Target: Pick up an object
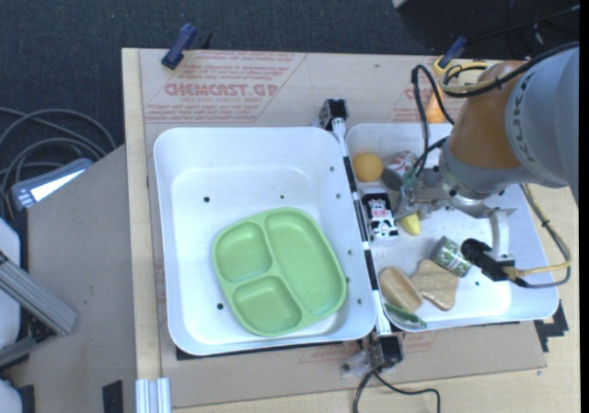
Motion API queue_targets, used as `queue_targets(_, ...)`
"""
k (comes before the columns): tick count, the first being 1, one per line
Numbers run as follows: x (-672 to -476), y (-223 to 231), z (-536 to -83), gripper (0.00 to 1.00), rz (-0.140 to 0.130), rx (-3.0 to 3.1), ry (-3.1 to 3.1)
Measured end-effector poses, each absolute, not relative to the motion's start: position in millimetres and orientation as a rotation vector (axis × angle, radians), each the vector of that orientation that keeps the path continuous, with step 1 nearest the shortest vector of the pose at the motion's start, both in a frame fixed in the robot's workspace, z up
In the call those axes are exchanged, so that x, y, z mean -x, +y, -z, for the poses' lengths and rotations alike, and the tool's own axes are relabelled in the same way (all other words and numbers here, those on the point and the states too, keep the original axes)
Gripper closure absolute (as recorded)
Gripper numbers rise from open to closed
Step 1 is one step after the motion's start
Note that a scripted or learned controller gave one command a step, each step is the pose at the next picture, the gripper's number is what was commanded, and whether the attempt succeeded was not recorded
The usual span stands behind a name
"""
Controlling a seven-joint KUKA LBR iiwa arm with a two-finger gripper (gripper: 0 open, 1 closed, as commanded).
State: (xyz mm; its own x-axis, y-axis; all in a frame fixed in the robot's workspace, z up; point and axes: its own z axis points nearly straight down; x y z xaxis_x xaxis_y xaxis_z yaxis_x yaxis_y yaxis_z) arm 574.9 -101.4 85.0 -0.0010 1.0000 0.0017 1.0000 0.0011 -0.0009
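Observation:
The right bin point(525, 305) holds several small things. A yellow-orange ball point(368, 166) lies at its far left, and a red and white packet point(400, 161) is beside it. A black and white carton point(377, 216) rests against the left wall. A yellow piece point(410, 223) sits just right of the carton. Nearer the front are a green can point(450, 258), a toast slice point(437, 283), a brown bun point(399, 287) and a green scrap point(405, 315). My gripper point(411, 194) hangs low over the bin's left half, between the ball and the yellow piece.
The left bin point(184, 163) contains a green divided plate point(276, 269). The grey arm with its orange band point(479, 131) covers the right bin's far right part. A black cable point(502, 266) loops over that bin. Blue clips sit on the cardboard base.

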Motion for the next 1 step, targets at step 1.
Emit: queue_targets(1,-587.5,-20.4,-185.0,1.00,0.002,2.221,-2.223)
